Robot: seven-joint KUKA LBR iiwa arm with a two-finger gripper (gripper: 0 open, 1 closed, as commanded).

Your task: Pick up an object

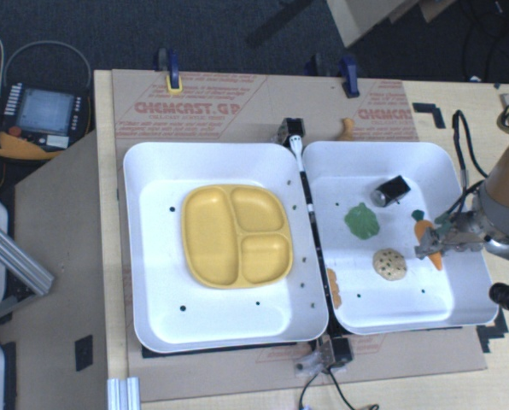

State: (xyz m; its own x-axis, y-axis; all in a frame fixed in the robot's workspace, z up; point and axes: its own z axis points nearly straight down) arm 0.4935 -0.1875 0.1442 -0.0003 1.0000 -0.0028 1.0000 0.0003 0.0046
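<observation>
**Gripper low at the right bin's far side, beside a carrot-like piece**

A small orange carrot-shaped piece point(431, 248) lies at the right side of the right bin point(357, 314), and the gripper point(431, 244) sits directly over it. The piece shows orange above and below the metal tip, with a green end just up-left of it. Whether the piece is actually clasped cannot be told from this angle, nor how the tip is set.

Just to the gripper's left, a round speckled cookie point(390, 264) rests on the bin floor. Further left and slightly up lies a green broccoli-like lump point(362, 221). Up and left of the gripper, a black-and-silver block point(392, 190) lies tilted near the bin's back part. These three are apart from one another and from the gripper.

Well to the gripper's left, across the divide between bins, the left bin point(152, 297) holds a yellow sectioned plate point(236, 234) lying flat in its middle. Both bins rest on a brown board point(237, 101) printed with red lettering.
</observation>
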